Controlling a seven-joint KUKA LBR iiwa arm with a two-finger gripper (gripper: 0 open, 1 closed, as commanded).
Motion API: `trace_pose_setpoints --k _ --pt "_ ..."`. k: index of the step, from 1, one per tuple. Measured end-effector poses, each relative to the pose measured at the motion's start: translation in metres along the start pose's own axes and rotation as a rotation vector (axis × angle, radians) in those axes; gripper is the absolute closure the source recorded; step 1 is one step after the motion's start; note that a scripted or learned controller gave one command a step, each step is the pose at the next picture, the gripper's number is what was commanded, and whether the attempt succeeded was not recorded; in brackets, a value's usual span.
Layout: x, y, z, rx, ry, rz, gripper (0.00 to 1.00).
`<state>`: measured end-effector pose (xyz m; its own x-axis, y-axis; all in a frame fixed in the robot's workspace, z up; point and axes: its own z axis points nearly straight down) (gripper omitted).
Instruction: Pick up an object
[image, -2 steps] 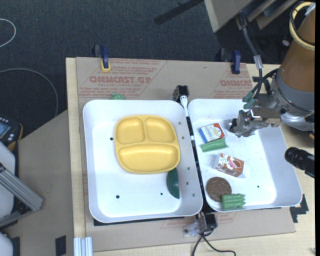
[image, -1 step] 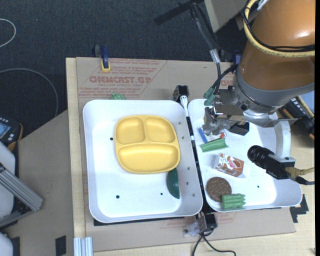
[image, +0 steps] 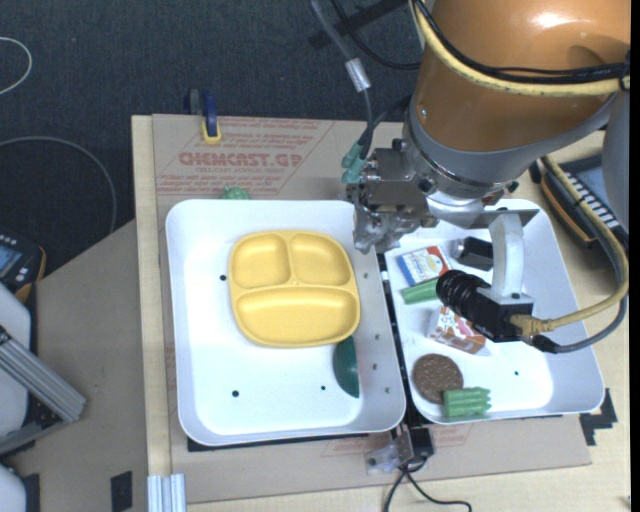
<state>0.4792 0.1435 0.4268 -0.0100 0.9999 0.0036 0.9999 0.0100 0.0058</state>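
Above the ridge between the two bins, the gripper (image: 372, 232) hung with nothing visibly in it; how far it stood open I could not tell. Candidates lay unlifted: yellow divided plate (image: 294, 288), brown cookie (image: 438, 374), green block (image: 466, 402). Picking remained.

Arm (image: 520, 90) cut off at top edge, claw (image: 372, 232) fingers unclear

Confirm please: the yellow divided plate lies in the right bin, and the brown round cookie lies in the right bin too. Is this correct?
Not quite. The camera view shows the yellow divided plate in the left bin, not the right one. The rest holds: the brown round cookie lies in the right bin.
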Motion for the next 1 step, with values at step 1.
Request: trace_pose_setpoints --k 1 --pt "-0.0042 0.0005 -0.0085 0.002 -0.003 0.007 1.0"
